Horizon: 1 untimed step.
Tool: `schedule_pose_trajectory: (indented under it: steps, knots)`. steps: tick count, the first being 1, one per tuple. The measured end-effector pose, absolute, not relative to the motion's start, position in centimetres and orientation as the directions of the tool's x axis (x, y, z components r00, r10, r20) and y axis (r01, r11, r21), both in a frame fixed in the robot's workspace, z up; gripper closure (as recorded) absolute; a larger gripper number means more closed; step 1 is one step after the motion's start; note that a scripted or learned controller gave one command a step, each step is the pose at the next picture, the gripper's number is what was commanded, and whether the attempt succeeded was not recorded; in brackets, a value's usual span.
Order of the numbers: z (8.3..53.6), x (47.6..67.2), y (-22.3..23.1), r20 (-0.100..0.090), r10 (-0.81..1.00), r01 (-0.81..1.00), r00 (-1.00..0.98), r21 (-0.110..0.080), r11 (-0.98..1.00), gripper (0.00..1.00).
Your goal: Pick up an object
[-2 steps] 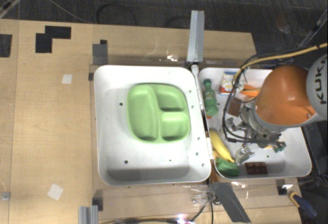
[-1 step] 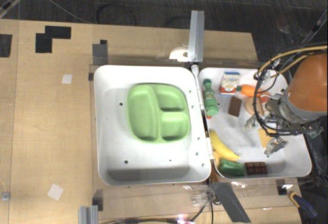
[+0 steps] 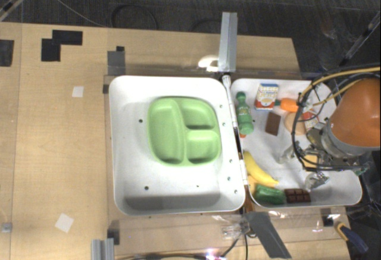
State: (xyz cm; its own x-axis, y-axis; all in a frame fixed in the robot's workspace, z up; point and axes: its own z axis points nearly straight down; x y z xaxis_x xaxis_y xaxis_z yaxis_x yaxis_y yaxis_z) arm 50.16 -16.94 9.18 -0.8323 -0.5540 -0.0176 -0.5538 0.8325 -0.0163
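Observation:
The right bin (image 3: pixel 348 196) holds several small objects. A green bottle (image 3: pixel 243 113) lies along its left wall, with a small white carton (image 3: pixel 267 96) and an orange piece (image 3: pixel 290 105) at the back. A brown block (image 3: pixel 272 124) rests near the middle. A yellow banana (image 3: pixel 258 170), a green packet (image 3: pixel 269 194) and a dark chocolate bar (image 3: pixel 297 196) lie in the front left corner. My gripper (image 3: pixel 315 179) hangs low over the bin's right half, under the orange band (image 3: pixel 359 113) and a tangle of cables, just right of the chocolate bar. Nothing is visibly held.
The left bin (image 3: pixel 128 193) carries a green divided plate (image 3: pixel 182 130) in its middle. A grey post (image 3: pixel 228 41) stands behind the seam between the bins. A wooden bench top (image 3: pixel 53 146) stretches to the left.

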Motion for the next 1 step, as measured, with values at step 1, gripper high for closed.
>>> schedule_pose_trajectory:
  steps: [1]
  knots:
    - [8.98,58.21,-20.37,-0.008,-0.734,-0.734,-0.679,-0.011,0.679,0.00]
